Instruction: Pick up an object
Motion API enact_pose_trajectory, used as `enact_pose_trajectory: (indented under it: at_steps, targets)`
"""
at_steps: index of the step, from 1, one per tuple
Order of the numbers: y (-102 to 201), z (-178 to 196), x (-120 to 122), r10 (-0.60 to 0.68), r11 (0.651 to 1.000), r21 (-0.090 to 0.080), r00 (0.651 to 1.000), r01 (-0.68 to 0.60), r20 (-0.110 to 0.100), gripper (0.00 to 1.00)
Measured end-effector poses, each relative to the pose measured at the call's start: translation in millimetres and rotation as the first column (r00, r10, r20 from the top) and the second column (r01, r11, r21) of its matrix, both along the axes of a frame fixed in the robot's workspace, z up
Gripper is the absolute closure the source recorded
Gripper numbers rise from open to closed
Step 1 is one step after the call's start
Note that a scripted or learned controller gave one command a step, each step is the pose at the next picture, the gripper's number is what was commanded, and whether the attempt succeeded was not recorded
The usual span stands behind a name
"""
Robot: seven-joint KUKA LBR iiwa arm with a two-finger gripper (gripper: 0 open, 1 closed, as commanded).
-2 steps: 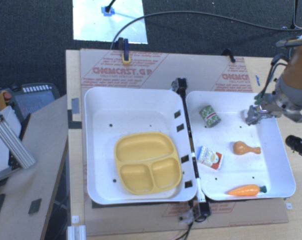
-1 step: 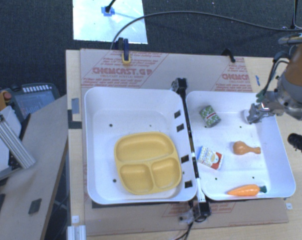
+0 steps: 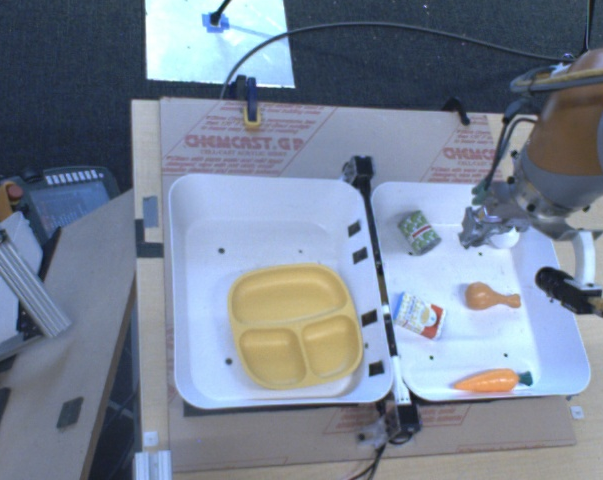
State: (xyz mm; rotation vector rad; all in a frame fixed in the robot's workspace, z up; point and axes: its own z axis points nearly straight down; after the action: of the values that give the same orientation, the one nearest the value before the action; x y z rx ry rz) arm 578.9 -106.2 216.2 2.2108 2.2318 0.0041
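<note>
In the right bin (image 3: 566, 363) lie a small green can (image 3: 418, 231), a white snack carton (image 3: 419, 315), a tan drumstick toy (image 3: 491, 296) and an orange carrot (image 3: 491, 380). My gripper (image 3: 478, 230) hangs over the bin's far right part, to the right of the green can and above the drumstick. Nothing shows between its fingers.
The left bin (image 3: 196, 268) holds a yellow divided plate (image 3: 294, 323). A black divider (image 3: 373, 268) separates the two bins. A black cable crosses the cardboard at the back. A grey side table (image 3: 61, 368) stands at the left.
</note>
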Motion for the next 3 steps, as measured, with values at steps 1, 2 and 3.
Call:
enact_pose_trajectory:
  at_steps: [1,2,3]
  targets:
    - [43,-3,10,-0.001,1.0,-0.001,1.0,0.001,0.0,1.0]
    - [95,9,21,0.0,1.0,0.0,1.0,0.0,0.0,1.0]
    - [156,16,30,0.0,1.0,0.0,1.0,0.0,0.001,1.0]
